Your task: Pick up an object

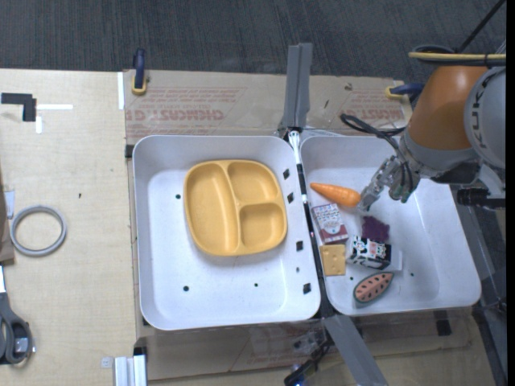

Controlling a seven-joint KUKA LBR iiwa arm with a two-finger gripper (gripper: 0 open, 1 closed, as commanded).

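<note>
Far left of bench: grey ring (36, 230) lying flat on the wood, scissors (14, 340) at the lower edge, both well apart from the bins and judged no part of the work.

Left bin (153, 296): yellow divided plate (236, 207) lying flat near the middle, three compartments facing up, nothing seen in them. Judged to be a fixture or a possible set-down point rather than a pick target.

Right bin (451, 280): small items clustered against the left wall. Toy carrot (335, 193) uppermost in the group, lying flat; long axis running left to right with a slight downward slope, thick orange end to the left, tapered end to the right, toward the gripper. Below it: small printed carton (328, 220), cracker-like yellow square (332, 258), purple item (375, 230), black-and-white cow-patterned item (369, 252), and an oval reddish item (372, 287) lowest of all.

Gripper (372, 197) lowered into the right bin, tip at or just beside the carrot's tapered end; contact not resolvable. Spacing of its working parts not resolvable either: open or closed cannot be determined. Nothing visibly lifted.

Judgement: carrot is the likely target. Approach comes along the long axis from the tip, so a grasp there looks prone to slipping; closing across the body would be more secure.
</note>
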